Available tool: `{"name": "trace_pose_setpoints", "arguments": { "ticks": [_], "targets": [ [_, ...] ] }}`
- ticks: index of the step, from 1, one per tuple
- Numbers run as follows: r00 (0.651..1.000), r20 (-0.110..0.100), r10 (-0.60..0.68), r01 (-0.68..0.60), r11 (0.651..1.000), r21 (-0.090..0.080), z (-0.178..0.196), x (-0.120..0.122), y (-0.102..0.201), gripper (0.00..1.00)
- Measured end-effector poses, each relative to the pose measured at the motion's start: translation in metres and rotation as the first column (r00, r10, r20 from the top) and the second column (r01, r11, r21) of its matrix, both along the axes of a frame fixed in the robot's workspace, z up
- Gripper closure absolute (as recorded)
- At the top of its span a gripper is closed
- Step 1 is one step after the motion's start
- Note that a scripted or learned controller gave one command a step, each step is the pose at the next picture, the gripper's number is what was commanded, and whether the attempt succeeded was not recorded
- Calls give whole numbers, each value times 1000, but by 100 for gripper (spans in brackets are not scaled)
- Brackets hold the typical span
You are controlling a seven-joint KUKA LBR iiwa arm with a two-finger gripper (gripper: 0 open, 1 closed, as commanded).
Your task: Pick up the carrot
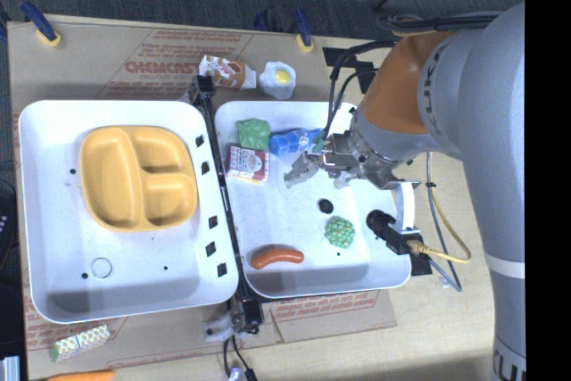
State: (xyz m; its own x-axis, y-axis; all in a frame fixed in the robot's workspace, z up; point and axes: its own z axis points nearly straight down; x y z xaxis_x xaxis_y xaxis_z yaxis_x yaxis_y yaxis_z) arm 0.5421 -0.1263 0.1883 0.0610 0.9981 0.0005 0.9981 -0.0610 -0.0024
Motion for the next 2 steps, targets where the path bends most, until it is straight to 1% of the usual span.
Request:
{"name": "trace_pose_setpoints", "arguments": {
  "ticks": [1,2],
  "targets": [
    [989,-4,-147,147,989,1,-58,2,35,0],
    [990,-7,-140,140,990,2,-48,2,35,100]
  ]
}}
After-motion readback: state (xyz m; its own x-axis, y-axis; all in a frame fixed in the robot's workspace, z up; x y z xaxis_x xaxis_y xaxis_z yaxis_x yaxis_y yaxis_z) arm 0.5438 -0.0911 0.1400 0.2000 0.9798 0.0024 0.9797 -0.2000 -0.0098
